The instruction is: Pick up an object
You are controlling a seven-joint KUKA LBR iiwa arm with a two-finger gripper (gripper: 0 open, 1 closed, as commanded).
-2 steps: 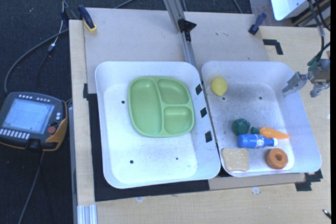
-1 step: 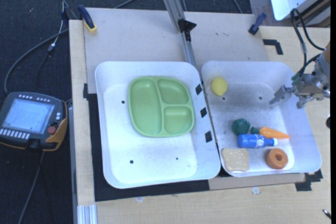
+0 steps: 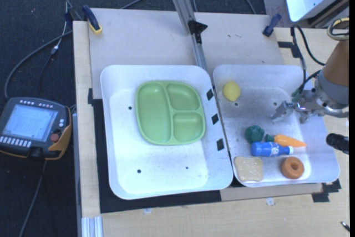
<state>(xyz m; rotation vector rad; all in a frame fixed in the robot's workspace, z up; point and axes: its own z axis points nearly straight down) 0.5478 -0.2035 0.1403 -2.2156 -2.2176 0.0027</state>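
A pendant (image 3: 33, 129) with a lit screen lies on the dark floor at the far left, well apart from the gripper. On the bench, the left bin (image 3: 119, 175) carries a green plate (image 3: 169, 112) with three compartments, sitting flat near the bin's middle — all of this is far to the gripper's left.

The right bin (image 3: 316, 136) holds the loose things. A lemon (image 3: 231, 91) sits at its upper left, to the left of the gripper and slightly above it in the view. Below and left of the gripper lies a cluster: a dark green lump (image 3: 255, 132) (too small to name), a blue bottle (image 3: 270, 149) lying on its side just under it, and a carrot (image 3: 289, 141) touching the bottle's cap end. Further down, along the bin's near edge, a bread slice (image 3: 248, 169) lies flat, with a donut (image 3: 292, 167) to its right, the two apart.

The gripper (image 3: 285, 110) hangs over the right bin's upper right part, its metal fingers (image 3: 278, 114) pointing left — spread apart, nothing between them. The carrot is the nearest thing, just below it, not touching. The arm (image 3: 339, 72) reaches in from the right edge, orange band above the grey wrist.
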